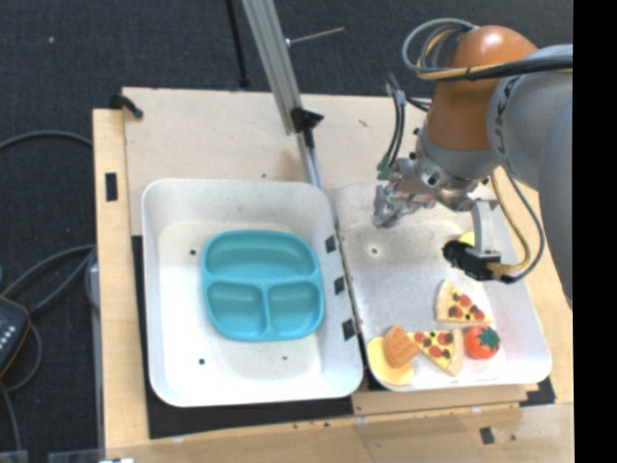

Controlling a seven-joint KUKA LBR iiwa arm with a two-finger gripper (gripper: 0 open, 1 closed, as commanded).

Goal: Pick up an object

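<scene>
Arm's over the right bin, food toys bunched at its near edge.

Going big to small: the desk (212, 133) carries two white bins. The left bin (164, 258) has a teal tray (261, 285) sitting in the middle. The right bin (405, 268) has the arm (482, 75) above its far edge, with the pincer (388, 208) low at the far left corner, honestly can't tell what its state is. Near edge: two pizza slices (461, 306) (437, 346), a tomato (482, 341), and a cookie (399, 346) on a yellow plate (390, 370).
</scene>
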